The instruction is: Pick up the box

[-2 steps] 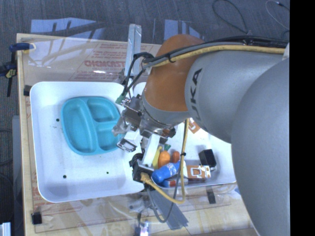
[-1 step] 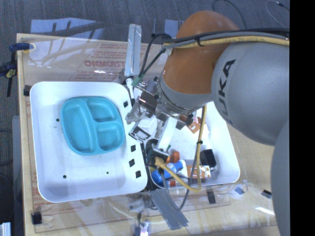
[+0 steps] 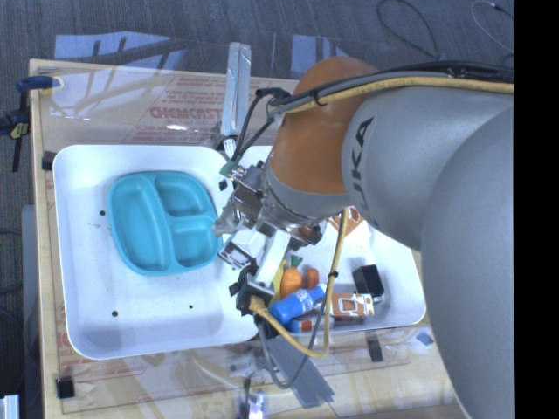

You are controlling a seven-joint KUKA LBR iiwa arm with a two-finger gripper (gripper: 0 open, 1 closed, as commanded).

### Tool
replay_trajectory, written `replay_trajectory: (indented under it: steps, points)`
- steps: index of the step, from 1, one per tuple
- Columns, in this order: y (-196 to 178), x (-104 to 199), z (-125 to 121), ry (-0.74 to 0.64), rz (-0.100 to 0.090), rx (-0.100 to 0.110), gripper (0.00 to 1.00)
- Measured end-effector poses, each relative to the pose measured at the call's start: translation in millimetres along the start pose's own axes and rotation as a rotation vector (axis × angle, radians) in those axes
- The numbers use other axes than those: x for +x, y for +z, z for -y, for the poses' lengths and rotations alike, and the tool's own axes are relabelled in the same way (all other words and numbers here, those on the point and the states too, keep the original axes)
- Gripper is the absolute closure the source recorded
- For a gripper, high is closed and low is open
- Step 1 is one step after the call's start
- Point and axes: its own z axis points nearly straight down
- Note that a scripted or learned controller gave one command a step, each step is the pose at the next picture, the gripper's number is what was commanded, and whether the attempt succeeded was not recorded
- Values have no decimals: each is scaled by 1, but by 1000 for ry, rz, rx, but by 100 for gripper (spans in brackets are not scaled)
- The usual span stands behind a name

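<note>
The box [image 3: 355, 306] is small, white and brown with orange print. It lies flat near the front edge of the right bin [image 3: 406, 308]. My gripper [image 3: 255, 264] hangs over the left part of that bin, close to the wall between the two bins. It is to the left of the box and apart from it. A blue bottle [image 3: 295, 305] and two orange pieces [image 3: 299, 279] lie between the gripper and the box. The grey arm hides most of the right bin.
A teal divided tray [image 3: 166, 221] lies in the left bin [image 3: 87, 321]. A small black object [image 3: 369, 279] sits just behind the box. The bench's front edge runs close below both bins.
</note>
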Motion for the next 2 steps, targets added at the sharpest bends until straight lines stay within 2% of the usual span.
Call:
replay_trajectory:
  steps: [1,2]
  points:
    - [38,-13,-9,-180,-1,-1,100]
    - [29,-12,-9,-187,2,2,100]
